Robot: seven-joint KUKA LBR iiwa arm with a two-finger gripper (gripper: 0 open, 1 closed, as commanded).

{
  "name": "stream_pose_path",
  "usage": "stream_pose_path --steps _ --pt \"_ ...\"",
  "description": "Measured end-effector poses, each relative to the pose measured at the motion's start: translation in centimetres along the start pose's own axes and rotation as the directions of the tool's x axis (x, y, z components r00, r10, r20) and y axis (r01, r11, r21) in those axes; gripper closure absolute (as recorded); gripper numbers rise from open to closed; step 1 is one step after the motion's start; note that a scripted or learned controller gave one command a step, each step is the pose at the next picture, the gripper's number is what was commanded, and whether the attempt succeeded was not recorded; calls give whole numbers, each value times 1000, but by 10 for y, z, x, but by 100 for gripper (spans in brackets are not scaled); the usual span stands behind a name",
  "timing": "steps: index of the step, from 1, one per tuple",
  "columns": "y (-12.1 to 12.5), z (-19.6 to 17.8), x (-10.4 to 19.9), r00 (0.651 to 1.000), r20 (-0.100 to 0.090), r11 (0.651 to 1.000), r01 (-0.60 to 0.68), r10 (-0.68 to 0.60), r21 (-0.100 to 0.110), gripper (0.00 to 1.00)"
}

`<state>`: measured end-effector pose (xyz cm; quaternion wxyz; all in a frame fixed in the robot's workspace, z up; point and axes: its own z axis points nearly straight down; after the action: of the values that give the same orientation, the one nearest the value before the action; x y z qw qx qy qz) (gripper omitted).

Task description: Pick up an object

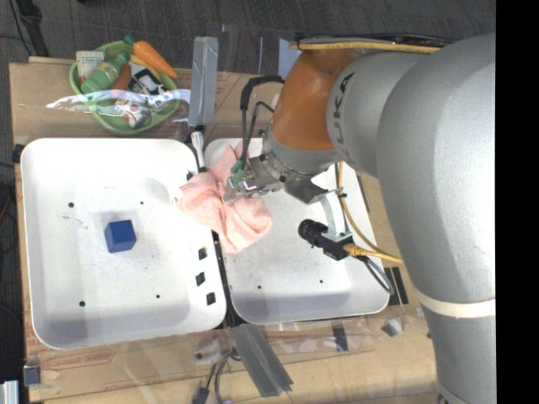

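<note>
Probably a robotics lab: taped bench [50, 74], loose cables [370, 255], white bins [50, 225]

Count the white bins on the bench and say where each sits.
2. The left bin holds a blue cube. The right bin lies under the arm, with a pink cloth draped over the edge between them.

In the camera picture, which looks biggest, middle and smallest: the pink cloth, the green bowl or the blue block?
1. green bowl, though it looks close in size to the cloth, so that order is unsure
2. pink cloth
3. blue block, clearly smallest
</note>
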<state>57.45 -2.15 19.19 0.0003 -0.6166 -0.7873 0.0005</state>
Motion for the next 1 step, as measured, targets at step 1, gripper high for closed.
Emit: stream_pose_path --steps 1 --pt "55 -129 -10 998 1 998 60 -60 0 100"
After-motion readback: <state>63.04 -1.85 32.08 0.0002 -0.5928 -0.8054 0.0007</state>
